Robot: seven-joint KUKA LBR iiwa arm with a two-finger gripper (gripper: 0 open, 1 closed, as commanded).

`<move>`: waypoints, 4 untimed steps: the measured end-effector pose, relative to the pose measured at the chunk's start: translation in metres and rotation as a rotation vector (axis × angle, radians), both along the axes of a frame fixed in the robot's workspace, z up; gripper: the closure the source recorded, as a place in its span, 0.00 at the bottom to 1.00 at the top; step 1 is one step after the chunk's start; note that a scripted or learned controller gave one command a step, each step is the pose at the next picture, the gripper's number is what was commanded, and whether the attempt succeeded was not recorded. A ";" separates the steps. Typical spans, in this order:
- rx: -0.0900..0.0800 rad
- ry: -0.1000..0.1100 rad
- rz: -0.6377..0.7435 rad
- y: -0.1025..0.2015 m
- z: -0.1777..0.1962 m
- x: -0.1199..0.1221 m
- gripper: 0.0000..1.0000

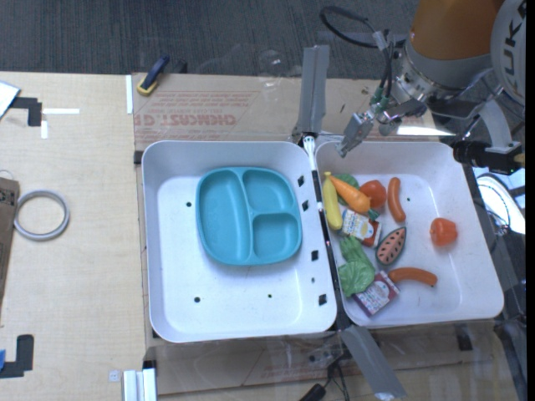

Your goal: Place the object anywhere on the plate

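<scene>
1. Your plate (249,215) sits in the left bin (167,299), a blue dish with three compartments, and nothing lies on it. So no part of the placing is done yet.

2. All the candidate objects are in the right bin (468,303). Along its left side you have a banana (332,205), a carrot (349,194) and some lettuce (355,267). Toward the middle are a tomato (373,193), a sausage (394,200) and a melon slice (391,245). Near the right wall sits an orange pepper (443,231), and a second sausage (412,276) lies toward the near edge.

3. Your gripper (349,140) hangs above the far left corner of the right bin, close to the divider between the bins. It is tilted, pointing down and left. Nothing is visible between its fingers, and whether they are spread or pressed together you cannot tell at this angle.

4. The task does not say which object is meant, and the gripper's position does not settle it, though the banana and carrot lie nearest beneath it.

5. By this judgement you have everything left: descend on an object, close on it, lift, carry it left across the divider, and release over the plate.

6. Watch the crowding on the left side of the right bin; the banana, carrot and lettuce lie touching or nearly so, which could spoil a clean grasp.
</scene>
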State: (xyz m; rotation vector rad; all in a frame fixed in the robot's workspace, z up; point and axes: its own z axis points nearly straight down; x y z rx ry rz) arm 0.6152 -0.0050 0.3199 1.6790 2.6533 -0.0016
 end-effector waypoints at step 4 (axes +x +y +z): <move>-0.001 -0.001 -1.503 0.153 -0.039 -0.060 0.00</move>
